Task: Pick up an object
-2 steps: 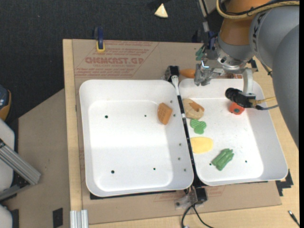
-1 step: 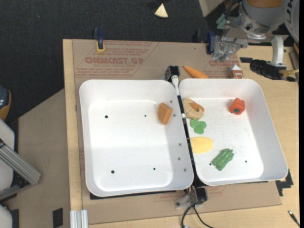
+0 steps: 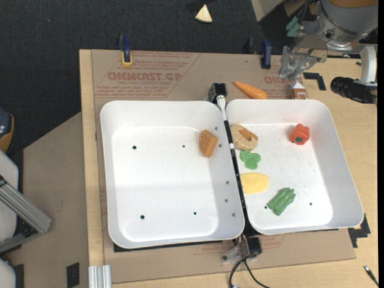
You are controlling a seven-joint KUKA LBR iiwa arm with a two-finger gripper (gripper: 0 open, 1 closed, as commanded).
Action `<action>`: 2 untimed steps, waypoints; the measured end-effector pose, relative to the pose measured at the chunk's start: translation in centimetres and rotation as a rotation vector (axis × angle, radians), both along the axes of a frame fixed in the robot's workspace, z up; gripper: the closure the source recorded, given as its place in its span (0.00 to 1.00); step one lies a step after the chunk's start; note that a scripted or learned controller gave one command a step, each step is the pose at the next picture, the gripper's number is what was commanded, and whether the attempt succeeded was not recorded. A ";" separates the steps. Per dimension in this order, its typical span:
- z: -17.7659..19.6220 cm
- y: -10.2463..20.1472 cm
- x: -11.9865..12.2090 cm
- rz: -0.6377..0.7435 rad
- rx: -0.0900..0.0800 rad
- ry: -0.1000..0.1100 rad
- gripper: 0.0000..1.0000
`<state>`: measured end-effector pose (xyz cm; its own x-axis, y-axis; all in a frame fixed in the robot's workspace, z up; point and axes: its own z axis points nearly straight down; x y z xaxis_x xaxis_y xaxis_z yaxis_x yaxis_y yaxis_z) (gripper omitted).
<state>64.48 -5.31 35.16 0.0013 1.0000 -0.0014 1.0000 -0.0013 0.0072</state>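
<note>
The right bin (image 3: 336, 179) holds a red pepper (image 3: 299, 134) near its far right, a beige round piece (image 3: 245, 137) by the left wall, a small green piece (image 3: 250, 158), a yellow piece (image 3: 255, 183) and a green ridged vegetable (image 3: 281, 200). A brown bread-like piece (image 3: 207, 143) lies at the right side of the left bin (image 3: 120, 179). My gripper (image 3: 292, 68) hangs above the bench behind the right bin's far edge, away from all of these. I see nothing held in it.
An orange carrot (image 3: 251, 90) lies on the bench just behind the bins' shared corner. A small brown item (image 3: 298, 92) sits under the gripper by the right bin's far rim. Blue clamps (image 3: 125, 47) hold the board's far edge.
</note>
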 end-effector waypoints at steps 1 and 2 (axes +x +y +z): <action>-1.6 1.6 -6.4 0.000 0.003 0.012 1.00; -1.7 -1.4 -7.6 -0.002 0.001 0.009 1.00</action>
